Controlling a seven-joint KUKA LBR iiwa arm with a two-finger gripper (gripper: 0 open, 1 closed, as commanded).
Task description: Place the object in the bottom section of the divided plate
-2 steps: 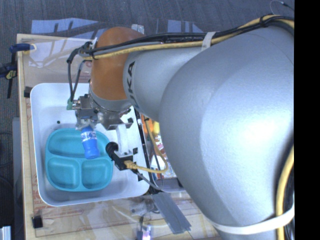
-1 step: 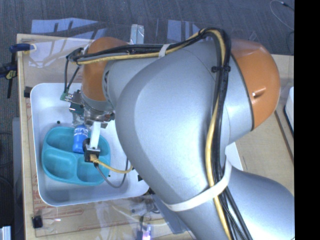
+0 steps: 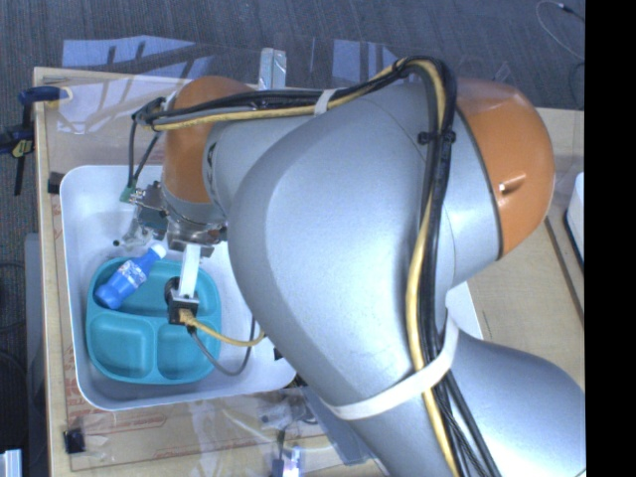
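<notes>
Plate [image 3: 149, 341]: teal plastic, smooth, rounded corners, split into one wide upper section + two smaller lower ones. It lies in the left bin [image 3: 79, 217], a shallow white tray w/ rounded rim. Bottle [image 3: 127, 277]: small, blue w/ clear or whitish neck end, lying tilted in the plate's upper section, neck pointing up-right toward the gripper. Lower sections hold nothing visible.

Arm [image 3: 378, 237]: big, smooth grey shell, glossy orange band at wrist and another orange cap at right; black + yellow cables run along it, held by white ties. It covers most of the view.

Gripper [image 3: 149, 229]: metal cluster below the orange wrist, over the bin's upper part, just above-right of the bottle's neck. Can't tell how the claw stands; too cluttered. A white bar w/ a black-yellow connector [image 3: 182, 301] hangs over the plate's right side; a yellow cable loops from it.

Bench [image 3: 60, 107]: pale wood, clear plastic sheeting w/ tape. Dark grey carpet [image 3: 298, 8] beyond. Blue clamp [image 3: 35, 95] at the left edge.
</notes>
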